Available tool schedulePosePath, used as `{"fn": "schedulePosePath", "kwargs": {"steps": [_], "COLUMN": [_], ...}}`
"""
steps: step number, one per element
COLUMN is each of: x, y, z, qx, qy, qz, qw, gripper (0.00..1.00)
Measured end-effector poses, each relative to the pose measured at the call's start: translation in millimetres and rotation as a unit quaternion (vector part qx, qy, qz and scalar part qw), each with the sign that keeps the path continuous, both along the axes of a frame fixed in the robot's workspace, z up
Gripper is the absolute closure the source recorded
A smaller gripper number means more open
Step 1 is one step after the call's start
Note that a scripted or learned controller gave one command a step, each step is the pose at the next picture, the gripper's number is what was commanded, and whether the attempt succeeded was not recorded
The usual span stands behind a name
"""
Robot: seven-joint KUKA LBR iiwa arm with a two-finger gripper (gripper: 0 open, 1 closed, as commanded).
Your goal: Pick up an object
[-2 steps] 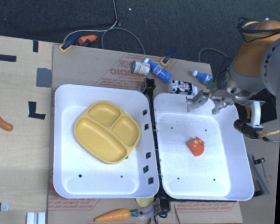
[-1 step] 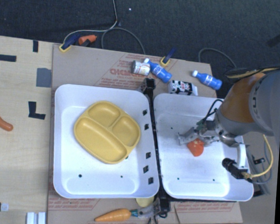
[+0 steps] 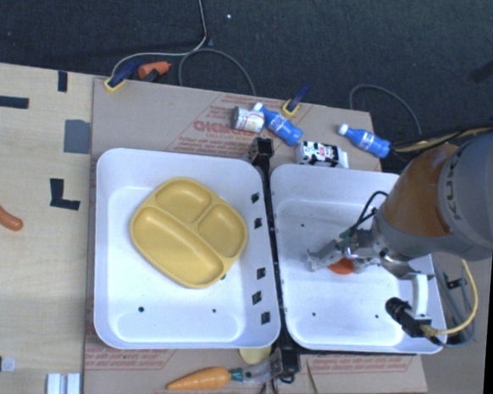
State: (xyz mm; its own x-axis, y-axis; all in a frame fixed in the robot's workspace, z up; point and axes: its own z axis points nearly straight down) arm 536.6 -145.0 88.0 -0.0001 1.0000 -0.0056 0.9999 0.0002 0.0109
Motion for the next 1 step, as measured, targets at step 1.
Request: {"fn": "schedulePosePath", "kwargs": {"steps": [1], "x": [1.1], "y": [-1.4], "z": [10.0], "qx": [-0.0007], "qy": [0.0], "qz": [0.0], "qw": [1.0], "gripper": [1.0]}}
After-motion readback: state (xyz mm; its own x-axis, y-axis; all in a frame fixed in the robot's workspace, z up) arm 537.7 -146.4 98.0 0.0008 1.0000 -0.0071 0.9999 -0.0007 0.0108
